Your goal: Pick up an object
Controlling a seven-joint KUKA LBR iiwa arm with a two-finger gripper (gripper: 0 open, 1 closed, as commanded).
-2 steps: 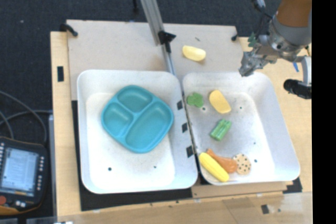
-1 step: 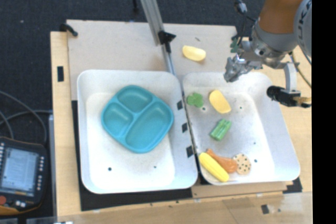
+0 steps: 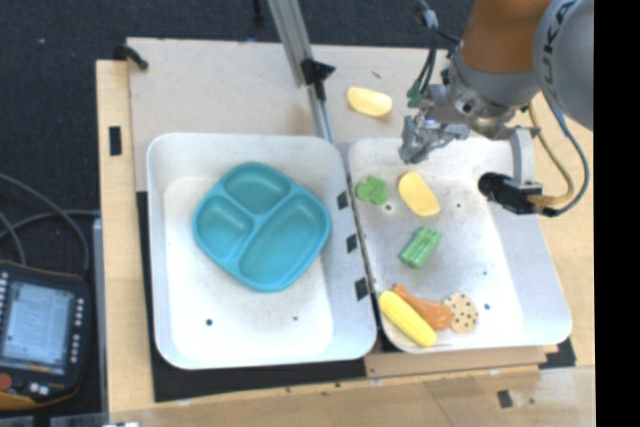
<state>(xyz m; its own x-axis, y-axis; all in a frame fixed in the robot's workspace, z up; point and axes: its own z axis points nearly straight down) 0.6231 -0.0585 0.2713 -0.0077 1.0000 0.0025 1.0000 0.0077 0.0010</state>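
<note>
Over the right bin's (image 3: 520, 255) far edge hangs the gripper (image 3: 414, 150), holding nothing I can see; the yellow piece (image 3: 418, 194) lies just below it, long axis slanting down-right.

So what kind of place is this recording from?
Most likely a robotics lab bench set up for picking trials: a robot arm reaches over two white bins holding toy food and a blue plate, with a control pendant beside the bench.

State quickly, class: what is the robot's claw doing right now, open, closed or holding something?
Claw: cannot be told; it hangs at the right white bin's far edge.
</note>
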